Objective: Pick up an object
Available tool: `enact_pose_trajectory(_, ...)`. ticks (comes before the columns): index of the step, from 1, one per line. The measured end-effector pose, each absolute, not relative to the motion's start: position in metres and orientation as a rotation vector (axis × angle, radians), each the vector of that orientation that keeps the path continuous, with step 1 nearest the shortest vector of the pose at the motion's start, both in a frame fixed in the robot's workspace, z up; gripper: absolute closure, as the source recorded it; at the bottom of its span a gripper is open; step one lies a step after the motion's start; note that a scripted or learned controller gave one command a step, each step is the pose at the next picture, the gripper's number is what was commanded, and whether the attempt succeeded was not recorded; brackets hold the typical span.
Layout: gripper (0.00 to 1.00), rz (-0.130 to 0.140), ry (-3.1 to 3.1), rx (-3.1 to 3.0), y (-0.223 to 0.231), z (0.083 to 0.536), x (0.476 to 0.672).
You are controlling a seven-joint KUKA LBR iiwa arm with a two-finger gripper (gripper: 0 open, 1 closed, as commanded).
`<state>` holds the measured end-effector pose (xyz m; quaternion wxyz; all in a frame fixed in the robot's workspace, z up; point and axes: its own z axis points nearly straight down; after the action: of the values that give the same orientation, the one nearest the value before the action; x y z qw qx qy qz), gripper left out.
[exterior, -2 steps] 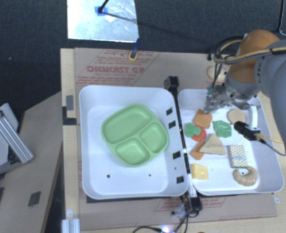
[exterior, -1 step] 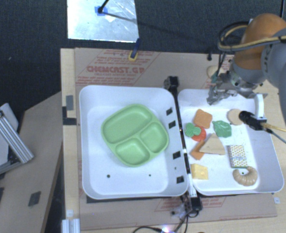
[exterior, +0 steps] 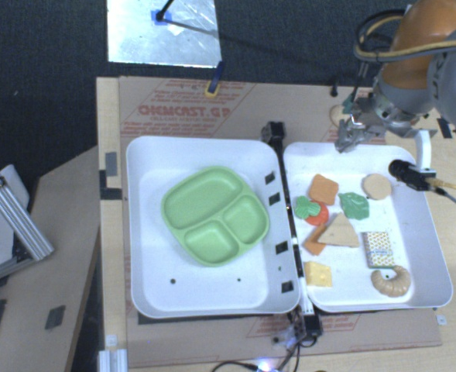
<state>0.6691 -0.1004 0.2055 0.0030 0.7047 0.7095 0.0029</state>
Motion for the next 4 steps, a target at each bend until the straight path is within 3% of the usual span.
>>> enact_pose_trajectory(1, 1.00, 0.005, 2.227, 2.212, -0.100, 0.226, 0.670)
enact_pose_trajectory(3, 1.00, 0.002, 2.232, 2.212, 0.007, 0.221, 0.652)
enact_pose_trajectory(4, 1.00, 0.004, 2.231, 2.213, 0.029, 0.235, 0.638)
